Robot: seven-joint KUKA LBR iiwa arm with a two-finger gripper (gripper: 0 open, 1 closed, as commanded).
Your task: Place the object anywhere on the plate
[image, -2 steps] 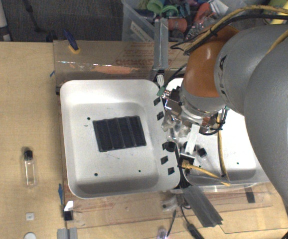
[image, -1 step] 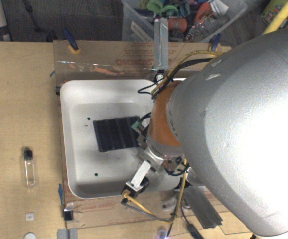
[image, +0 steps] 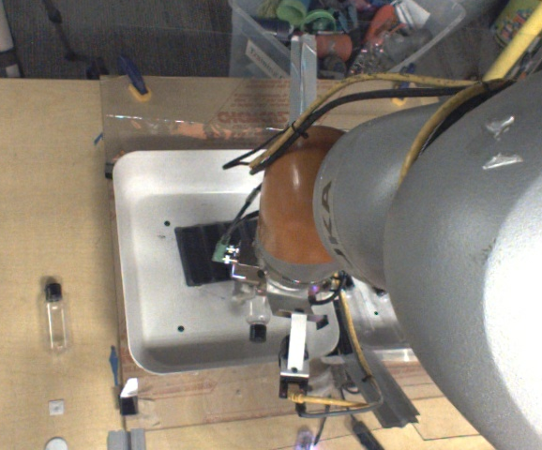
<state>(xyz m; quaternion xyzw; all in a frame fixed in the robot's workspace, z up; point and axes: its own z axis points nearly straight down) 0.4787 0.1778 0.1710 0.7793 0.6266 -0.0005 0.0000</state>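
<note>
A flat black square plate (image: 199, 252) lies on the floor of the left white bin (image: 144, 204), near its middle. My gripper (image: 255, 315) hangs low over the bin just to the right of the plate, under the orange band (image: 290, 214) of the wrist. The grey arm hides the right part of the plate and whatever is below the gripper. I can make out no loose object in the visible part of the bin.
The arm covers the right bin and most of the right side. A clear vial (image: 55, 315) lies on the wooden bench to the left. A clear tub of colourful items (image: 346, 12) stands at the back. Small clips (image: 126, 397) sit by the bin's front corner.
</note>
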